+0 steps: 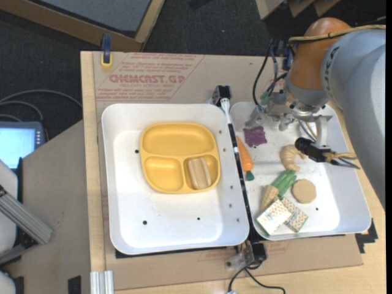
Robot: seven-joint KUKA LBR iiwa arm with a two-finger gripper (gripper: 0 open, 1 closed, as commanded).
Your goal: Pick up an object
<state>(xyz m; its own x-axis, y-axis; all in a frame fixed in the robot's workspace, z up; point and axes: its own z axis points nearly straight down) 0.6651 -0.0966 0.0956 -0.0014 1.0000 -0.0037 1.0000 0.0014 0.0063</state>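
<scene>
Hovering my tool, grip state indiscernible, I am finding the crinkled purple object lying just leftward.

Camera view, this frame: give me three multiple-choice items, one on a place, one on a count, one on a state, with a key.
1. Where does the carrot lie?
A. In the yellow tray
B. At the right bin's left edge, beside the divider between the bins
C. On the bare bench

2. How many compartments does the yellow tray have?
A. Two
B. Three
C. Five

3. What is in the tray's lower right compartment?
A. A tan block
B. The purple item
C. Nothing

Key: 1 B, the carrot lies along the divider inside the right bin. 2 B, one wide compartment sits above two smaller ones. 3 A, the tan block fills that compartment, while the purple item lies in the right bin.
</scene>
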